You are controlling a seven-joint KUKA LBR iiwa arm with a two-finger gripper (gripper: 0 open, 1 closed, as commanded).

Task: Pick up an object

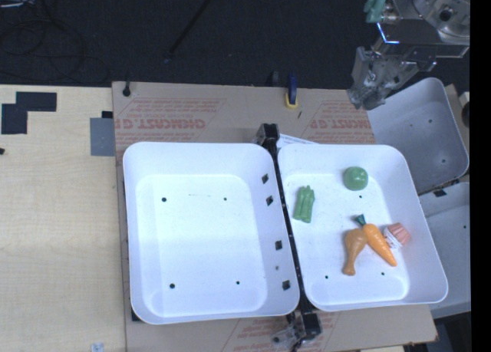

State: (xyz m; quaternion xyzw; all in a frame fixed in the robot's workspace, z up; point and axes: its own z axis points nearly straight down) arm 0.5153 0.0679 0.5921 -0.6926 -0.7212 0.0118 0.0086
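Pickable objects all sit in the right bin, none in the gripper. Green ball-like item, smooth, round, matte, near the bin's far wall. Green ridged piece, elongated, looks like a small bundle of bean pods, plastic, lying close to the bin's left wall and well apart from the ball. Toward the near right: toy carrot, orange, tapered, with a dark green top, lying diagonal. Touching or overlapping its left side is a tan-orange drumstick-shaped toy, bulbous top, narrow end pointing to the near edge. Just beside the carrot's right is a small pink-and-white item, striped, too small to identify.

Right bin: shallow, white, glossy plastic, rounded corners, small dark holes in the floor. Left bin same make, same dark holes. The bins meet along a black clipped seam down the middle.

Both bins rest on a brown cardboard sheet with red print, over a pale wood-grain bench.

Gripper hangs above and beyond the right bin's far right corner, grey metal, well apart from every toy. Finger state: cannot tell. A grey metal plate lies beside it at the right.
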